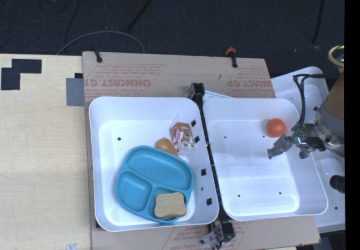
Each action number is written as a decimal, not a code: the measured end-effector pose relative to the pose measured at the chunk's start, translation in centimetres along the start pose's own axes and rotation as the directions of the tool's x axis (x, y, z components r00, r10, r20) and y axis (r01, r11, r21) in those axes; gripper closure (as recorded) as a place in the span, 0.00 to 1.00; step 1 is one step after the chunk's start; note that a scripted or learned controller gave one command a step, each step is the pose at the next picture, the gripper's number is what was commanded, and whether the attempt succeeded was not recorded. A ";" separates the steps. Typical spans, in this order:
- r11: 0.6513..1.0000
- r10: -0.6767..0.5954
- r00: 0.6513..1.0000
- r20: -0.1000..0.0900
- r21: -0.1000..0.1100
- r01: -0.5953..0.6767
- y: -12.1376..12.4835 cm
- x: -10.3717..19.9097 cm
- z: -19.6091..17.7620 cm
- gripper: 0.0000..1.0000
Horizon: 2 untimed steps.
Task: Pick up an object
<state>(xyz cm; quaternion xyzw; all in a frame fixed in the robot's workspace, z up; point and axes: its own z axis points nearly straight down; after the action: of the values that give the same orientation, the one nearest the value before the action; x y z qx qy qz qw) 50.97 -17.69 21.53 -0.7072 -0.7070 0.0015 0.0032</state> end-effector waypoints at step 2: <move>1.000 0.001 1.000 0.000 0.000 -0.001 0.9 0.9 11.0 0.00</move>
<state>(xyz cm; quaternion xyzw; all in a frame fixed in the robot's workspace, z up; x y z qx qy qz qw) 51.84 -16.74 10.49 -0.7076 -0.7066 0.0013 0.0033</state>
